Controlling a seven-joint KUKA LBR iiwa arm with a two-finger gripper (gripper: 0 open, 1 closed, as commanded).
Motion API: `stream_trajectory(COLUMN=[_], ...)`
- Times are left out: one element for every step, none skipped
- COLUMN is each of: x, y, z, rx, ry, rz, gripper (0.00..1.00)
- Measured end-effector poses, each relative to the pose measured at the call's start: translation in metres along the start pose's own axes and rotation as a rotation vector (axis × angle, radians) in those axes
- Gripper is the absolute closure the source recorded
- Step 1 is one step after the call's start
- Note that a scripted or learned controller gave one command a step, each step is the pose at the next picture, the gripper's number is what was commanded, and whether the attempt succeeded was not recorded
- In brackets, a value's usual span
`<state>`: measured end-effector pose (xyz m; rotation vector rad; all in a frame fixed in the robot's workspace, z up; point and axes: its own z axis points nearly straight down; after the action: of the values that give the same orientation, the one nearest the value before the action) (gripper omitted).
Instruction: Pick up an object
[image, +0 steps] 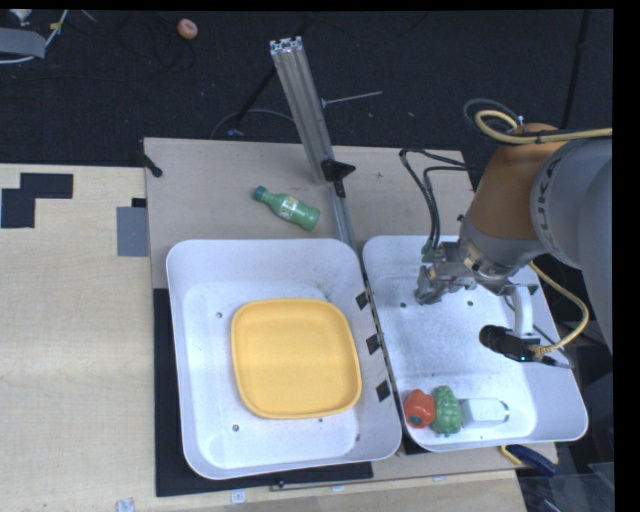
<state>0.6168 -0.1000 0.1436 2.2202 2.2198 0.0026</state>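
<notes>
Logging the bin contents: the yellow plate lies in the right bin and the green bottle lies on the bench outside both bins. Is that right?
Not quite. The camera view shows the yellow plate in the left bin, not the right one. The green bottle does lie on the bench outside both bins.

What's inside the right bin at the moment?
The right bin holds a red and green toy near its front-left corner, beside a clear piece. The claw hangs over the bin's back; whatever lies beneath the arm is covered.

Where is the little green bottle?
The green bottle lies on its side on the bench, outside both bins, just behind the left bin that holds the yellow plate, near the foot of the slanted metal bar.
</notes>
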Motion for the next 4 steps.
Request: stream_trajectory(x=[0.001, 0.01, 0.009, 0.068], y=[0.001, 0.0, 0.0, 0.001], z=[-0.042, -0.091, -0.143, -0.136], rx=[0.0, -0.001, -0.002, 0.003], ry=[0.0, 0.0, 0.0, 0.001], rz=[0.0, 0.0, 0.0, -0.003], gripper=[1.0, 1.0, 1.0, 1.0])
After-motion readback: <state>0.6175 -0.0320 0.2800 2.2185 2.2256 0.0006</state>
